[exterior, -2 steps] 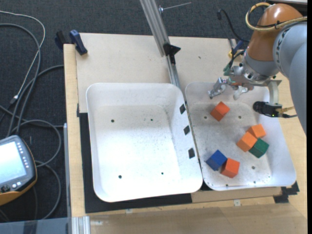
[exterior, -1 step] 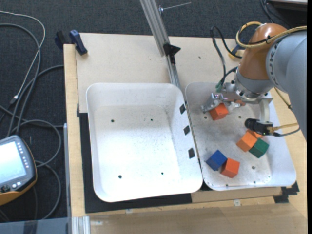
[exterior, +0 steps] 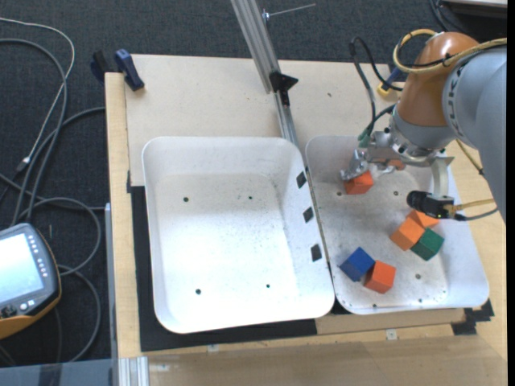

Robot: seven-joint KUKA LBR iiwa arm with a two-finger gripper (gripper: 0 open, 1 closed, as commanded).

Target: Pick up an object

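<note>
- The arm (exterior: pixel 459 87), smooth grey with a glossy orange band, reaches in from the right over the right bin (exterior: pixel 455 292).
- The gripper (exterior: pixel 360 170) sits low at the upper left part of that bin, its metal fingers clamped on a red-orange block (exterior: pixel 360 183), which shows between them just under the tips.
- Both bins are shallow white plastic with rounded corners, speckled with dark flecks and a few small holes.
- The left bin (exterior: pixel 161 175) is the larger, its floor wide and bare; its right rim lies against the right bin's left edge.
- Four more blocks, matte with sharp edges, lie in the lower half of the right bin: an orange block (exterior: pixel 407 233) touching a green block (exterior: pixel 427 244), and nearer the front a blue block (exterior: pixel 356 263) touching a second red-orange block (exterior: pixel 381 276).
- The two pairs lie apart, with bare floor between them, and both sit well below the gripper.
- A black fitting (exterior: pixel 429 203) with a yellow cable hangs off the wrist just above the orange block.
- A grey metal rail (exterior: pixel 253 30) slants down to the gap between the bins.
- The bench (exterior: pixel 201 95) is pale board, open behind the bins.
</note>
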